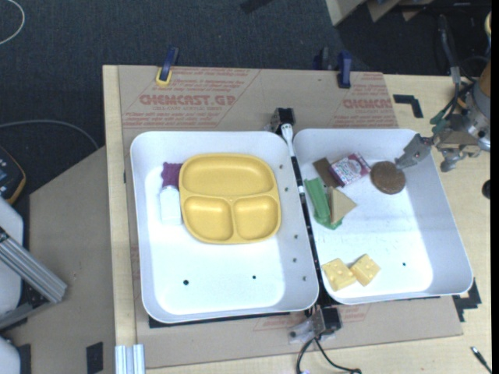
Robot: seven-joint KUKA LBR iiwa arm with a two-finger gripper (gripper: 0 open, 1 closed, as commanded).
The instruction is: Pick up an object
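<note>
Desk (pixel 234 92) on dark carpet, two white bins. Right bin (pixel 437 232), upper part: brown disc (pixel 387 178). Hand (pixel 411 154) just upper right of disc, grip state unclear. Left bin (pixel 226 287): yellow divided tray (pixel 230 197).

Bench (pixel 234 92) (brown, lettered) bears two white bins (pixel 226 298), (pixel 437 275).

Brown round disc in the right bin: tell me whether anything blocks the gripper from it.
Nothing visible does. The gripper sits just right of the brown disc, with bare bin floor between; the pink packet lies on the disc's far, left side.
</note>
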